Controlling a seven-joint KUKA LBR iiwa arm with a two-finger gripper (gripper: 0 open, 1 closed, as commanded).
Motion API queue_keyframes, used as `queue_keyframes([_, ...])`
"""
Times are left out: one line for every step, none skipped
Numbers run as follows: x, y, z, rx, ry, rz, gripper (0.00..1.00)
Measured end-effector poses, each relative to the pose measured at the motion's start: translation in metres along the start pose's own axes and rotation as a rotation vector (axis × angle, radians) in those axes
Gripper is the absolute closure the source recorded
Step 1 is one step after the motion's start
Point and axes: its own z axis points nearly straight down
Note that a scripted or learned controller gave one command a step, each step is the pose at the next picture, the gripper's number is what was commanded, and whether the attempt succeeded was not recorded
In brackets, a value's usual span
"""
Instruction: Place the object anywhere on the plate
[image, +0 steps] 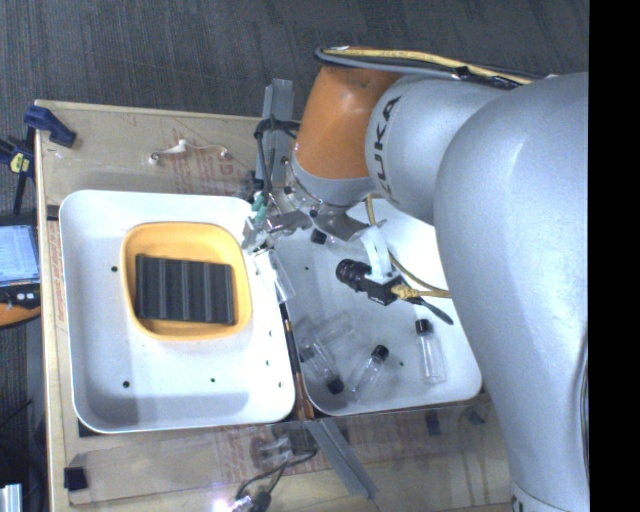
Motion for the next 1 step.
queue_keyframes([-0.0003,-0.0001,-0.0001,0.0,0.0,0.001,0.0])
